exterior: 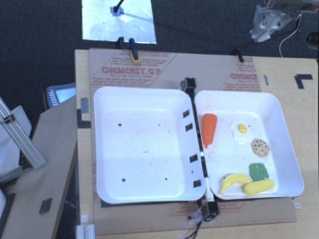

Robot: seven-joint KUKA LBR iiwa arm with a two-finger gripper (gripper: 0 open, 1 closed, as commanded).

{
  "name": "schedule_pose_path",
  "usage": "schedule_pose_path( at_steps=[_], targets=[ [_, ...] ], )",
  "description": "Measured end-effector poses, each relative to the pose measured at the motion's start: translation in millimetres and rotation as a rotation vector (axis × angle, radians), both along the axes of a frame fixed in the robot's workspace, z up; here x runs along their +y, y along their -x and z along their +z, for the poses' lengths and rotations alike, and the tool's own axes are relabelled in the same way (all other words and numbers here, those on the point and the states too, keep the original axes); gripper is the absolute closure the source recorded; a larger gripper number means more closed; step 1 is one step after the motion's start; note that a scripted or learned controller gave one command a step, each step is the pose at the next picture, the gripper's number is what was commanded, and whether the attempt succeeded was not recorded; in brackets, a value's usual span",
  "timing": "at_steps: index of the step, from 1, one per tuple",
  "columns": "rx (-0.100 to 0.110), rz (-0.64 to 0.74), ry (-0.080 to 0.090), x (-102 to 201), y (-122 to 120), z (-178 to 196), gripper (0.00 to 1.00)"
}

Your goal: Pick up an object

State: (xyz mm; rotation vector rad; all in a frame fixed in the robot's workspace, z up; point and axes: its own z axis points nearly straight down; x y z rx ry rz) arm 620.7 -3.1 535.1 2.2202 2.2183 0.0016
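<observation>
The right bin (285,128) holds several toy foods. An orange carrot (208,128) lies by its left wall, with a fried egg (241,131) to the right of it and a cookie (259,147) below the egg. Near the front edge lie a green piece (258,171), a banana (233,181) and a yellow oblong piece (259,186). My gripper (262,25) hangs at the top right of the view, beyond the bench's far edge and well away from the foods.
The left bin (144,92) adjoins the right one along a black-clipped seam (195,133). A shiny metal plate (118,13) lies beyond the bench. A yellow clamp (134,58) grips the far edge. A side table with a metal rail (20,138) stands at the left.
</observation>
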Motion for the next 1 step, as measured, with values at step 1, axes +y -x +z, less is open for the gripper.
schedule_pose_path(
  at_steps=[1],
  targets=[
    [0.0,0.0,0.001,-16.8,-27.1,-0.1,1.0]
  ],
)
